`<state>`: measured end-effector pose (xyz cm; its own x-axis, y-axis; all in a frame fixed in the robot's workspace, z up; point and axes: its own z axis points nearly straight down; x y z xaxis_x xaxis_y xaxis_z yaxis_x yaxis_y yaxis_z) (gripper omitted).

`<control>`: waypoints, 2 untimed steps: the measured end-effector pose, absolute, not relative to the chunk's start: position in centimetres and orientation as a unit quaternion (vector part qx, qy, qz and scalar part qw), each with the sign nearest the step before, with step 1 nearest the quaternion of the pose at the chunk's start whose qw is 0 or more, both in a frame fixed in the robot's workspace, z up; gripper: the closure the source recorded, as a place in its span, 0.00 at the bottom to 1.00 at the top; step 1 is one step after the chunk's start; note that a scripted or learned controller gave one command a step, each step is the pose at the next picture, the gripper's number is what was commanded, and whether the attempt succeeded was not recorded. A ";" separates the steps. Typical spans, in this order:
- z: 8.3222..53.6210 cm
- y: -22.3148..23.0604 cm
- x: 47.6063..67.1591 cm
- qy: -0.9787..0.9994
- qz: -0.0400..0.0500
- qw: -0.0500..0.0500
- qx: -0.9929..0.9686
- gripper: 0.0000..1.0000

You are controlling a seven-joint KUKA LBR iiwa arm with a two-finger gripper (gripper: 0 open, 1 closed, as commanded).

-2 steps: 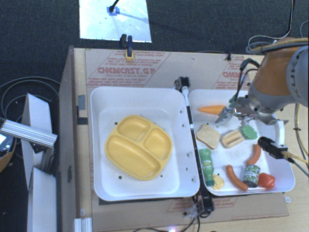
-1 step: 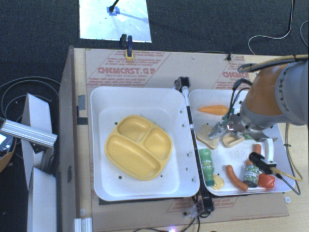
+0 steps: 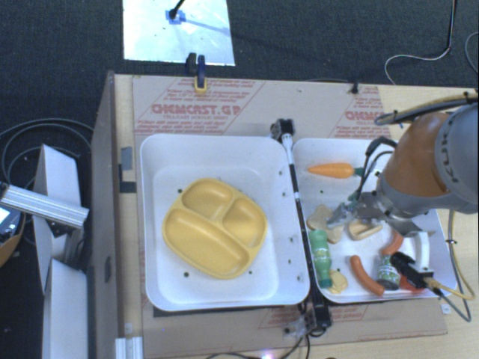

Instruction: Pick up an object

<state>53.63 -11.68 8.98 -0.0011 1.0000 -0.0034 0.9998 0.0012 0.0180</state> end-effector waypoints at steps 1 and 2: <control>15.3 -15.8 53.0 0.707 0.001 0.002 0.707 0.00; 9.2 -17.7 50.3 0.707 0.000 0.000 0.707 0.00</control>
